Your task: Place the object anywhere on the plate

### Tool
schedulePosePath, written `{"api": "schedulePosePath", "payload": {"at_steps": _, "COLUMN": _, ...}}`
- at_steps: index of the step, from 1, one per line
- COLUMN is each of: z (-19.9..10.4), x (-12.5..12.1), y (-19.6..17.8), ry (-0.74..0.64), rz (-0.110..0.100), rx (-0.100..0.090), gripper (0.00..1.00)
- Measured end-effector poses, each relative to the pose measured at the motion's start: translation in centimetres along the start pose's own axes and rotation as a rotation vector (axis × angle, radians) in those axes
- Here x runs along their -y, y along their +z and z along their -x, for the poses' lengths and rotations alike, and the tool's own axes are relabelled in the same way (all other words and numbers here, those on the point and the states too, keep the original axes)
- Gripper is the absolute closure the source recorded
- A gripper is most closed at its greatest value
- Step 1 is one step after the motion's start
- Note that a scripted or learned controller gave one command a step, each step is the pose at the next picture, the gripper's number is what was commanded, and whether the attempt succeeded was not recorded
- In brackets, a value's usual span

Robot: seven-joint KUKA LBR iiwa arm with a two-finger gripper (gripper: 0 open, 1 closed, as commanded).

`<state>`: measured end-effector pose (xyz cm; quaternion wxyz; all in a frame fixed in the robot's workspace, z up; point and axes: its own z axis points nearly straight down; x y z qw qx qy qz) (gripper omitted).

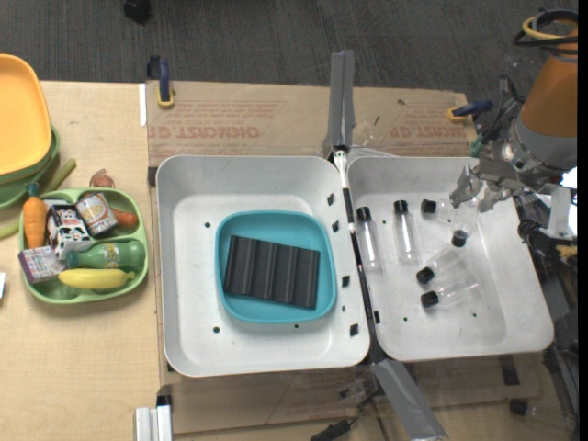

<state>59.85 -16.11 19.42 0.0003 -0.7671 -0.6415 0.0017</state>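
Above right bin [514,338], gripper [480,191] empty.

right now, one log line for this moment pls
hand above right bin, nothing seen held | vials loose in right bin | dark block on teal plate, left bin

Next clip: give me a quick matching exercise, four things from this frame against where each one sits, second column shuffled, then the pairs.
Things:
1. teal plate
2. dark ridged block
3. clear vials
4. end effector

Places:
A. scattered in the right bin
B. over the right bin's upper right part
C. in the left bin
D. lying on the plate

Pairs: 1-C, 2-D, 3-A, 4-B
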Motion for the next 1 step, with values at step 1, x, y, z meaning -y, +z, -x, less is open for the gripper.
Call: {"api": "schedulePosePath", "payload": {"at_steps": 1, "z": 0.01, "x": 0.0, "y": -0.01, "ry": 0.0, "rz": 0.0, "rx": 0.0, "gripper": 0.0}}
